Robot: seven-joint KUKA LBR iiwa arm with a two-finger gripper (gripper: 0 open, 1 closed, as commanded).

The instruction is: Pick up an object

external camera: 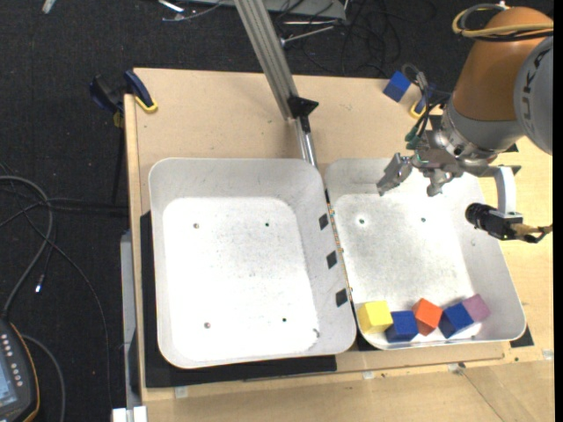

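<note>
This is a robotics lab or test workshop. A plywood bench [229,117] stands on dark carpet [62,51], with loose black cables [35,236] trailing across the floor at the left. Two shallow white bins [237,178] sit side by side on the bench, and clamps [132,90] grip its far corner. A slanted metal pole [264,47] rises from the bench, and an industrial robot arm [497,69] reaches in from the right.

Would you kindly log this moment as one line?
gripper: open, holding nothing, above right bin far end | blocks: yellow, two blue, orange, purple along near wall
</note>
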